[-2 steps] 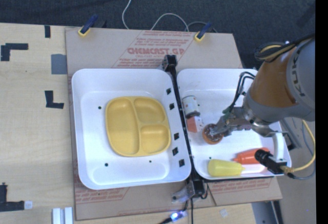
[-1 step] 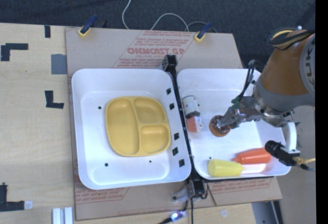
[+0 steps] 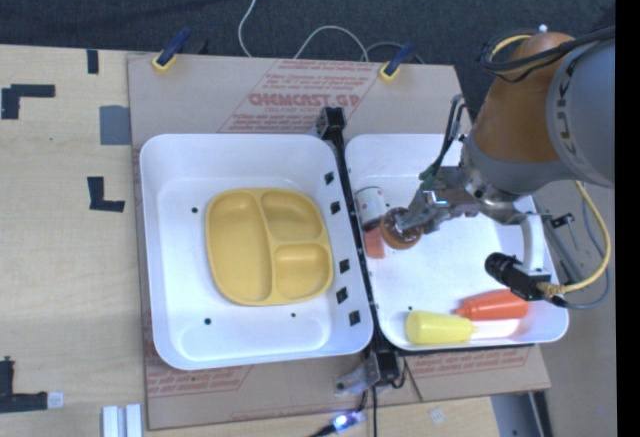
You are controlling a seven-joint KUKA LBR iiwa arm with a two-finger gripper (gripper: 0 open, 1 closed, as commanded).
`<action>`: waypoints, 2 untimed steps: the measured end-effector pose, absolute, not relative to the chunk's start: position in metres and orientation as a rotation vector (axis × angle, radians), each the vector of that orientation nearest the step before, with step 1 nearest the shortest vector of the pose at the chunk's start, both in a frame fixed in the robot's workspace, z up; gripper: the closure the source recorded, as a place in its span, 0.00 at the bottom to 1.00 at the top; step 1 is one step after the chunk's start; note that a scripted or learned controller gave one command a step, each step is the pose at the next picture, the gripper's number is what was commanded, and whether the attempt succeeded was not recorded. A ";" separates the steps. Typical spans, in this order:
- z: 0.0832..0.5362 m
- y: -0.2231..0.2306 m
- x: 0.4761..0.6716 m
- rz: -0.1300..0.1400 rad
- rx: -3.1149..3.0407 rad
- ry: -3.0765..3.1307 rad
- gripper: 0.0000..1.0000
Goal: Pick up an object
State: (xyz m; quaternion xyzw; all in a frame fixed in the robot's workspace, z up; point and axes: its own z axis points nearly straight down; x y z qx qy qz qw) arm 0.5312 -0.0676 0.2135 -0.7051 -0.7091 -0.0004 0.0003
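From above, two shallow white plastic bins sit side by side on a sheet of brown cardboard (image 3: 300, 100). The left bin (image 3: 165, 225) holds a yellow plastic plate (image 3: 268, 245) with three compartments, lying flat near the bin's middle.

The grey arm (image 3: 540, 115) with its orange band reaches into the right bin (image 3: 450, 275) from the right, and its gripper (image 3: 405, 225) hangs low over the left part of that bin, close to the divider between the bins. Whether the claw is released or clenched, I cannot tell. Directly under and around its tip lies a small cluster: a small silver-grey cylinder (image 3: 370, 202) on the far left side, a small orange piece (image 3: 374, 245) just nearer, and a round brownish object (image 3: 403, 237) at the tip; contact is unclear.

Along the near edge of the right bin lie a yellow blunt-ended plastic object (image 3: 437, 328) and, just to its right, an orange carrot-shaped toy (image 3: 492, 306) resting beside a white piece (image 3: 495, 328).
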 end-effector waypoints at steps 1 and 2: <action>0.216 -0.019 0.562 -0.001 -2.214 -2.228 1.00; 0.207 0.035 0.581 0.001 -2.212 -2.228 1.00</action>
